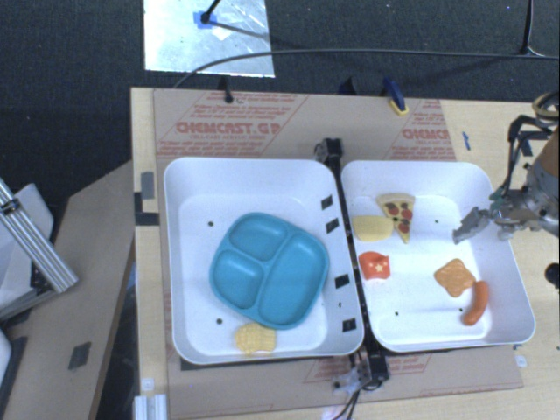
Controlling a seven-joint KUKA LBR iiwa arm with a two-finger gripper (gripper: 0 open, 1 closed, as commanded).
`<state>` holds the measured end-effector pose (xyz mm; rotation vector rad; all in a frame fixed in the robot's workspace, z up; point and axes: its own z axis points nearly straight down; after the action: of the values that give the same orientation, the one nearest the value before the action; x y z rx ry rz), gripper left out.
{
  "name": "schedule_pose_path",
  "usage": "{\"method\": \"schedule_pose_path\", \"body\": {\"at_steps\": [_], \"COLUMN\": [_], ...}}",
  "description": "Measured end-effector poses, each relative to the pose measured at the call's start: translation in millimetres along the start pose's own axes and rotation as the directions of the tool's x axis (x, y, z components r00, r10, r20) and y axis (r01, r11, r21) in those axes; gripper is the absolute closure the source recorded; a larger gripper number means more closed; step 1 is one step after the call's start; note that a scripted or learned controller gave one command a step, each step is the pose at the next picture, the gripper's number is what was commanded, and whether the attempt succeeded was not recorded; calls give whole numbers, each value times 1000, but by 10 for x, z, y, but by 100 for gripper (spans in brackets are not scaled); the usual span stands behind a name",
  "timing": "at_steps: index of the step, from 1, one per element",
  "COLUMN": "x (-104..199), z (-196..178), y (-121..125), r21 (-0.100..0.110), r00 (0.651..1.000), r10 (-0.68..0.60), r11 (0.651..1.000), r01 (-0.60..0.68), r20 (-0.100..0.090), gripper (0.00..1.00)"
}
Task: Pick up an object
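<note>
over the right bin's [490, 182] right rim, the end effector [468, 226] hangs tilted, grip state unclear.

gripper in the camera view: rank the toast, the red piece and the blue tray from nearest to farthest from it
From the gripper, at the right bin's right edge:
1. Toast, right bin, just below and left of the gripper.
2. Red piece, left part of the right bin, near the divider.
3. Blue tray, left bin, across the divider.
</note>
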<state>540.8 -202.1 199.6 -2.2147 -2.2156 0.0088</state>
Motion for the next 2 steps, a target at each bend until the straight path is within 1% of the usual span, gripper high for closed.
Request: {"method": "schedule_pose_path", "body": {"at_steps": [1, 2], "x": [5, 61], "z": [-63, 380], "y": [30, 87], "r21": [-11, -10], "r00": [1000, 1000], "r10": [-4, -5], "r11": [1000, 1000], "r01": [4, 5], "r20": [3, 2], "gripper": [0, 0]}}
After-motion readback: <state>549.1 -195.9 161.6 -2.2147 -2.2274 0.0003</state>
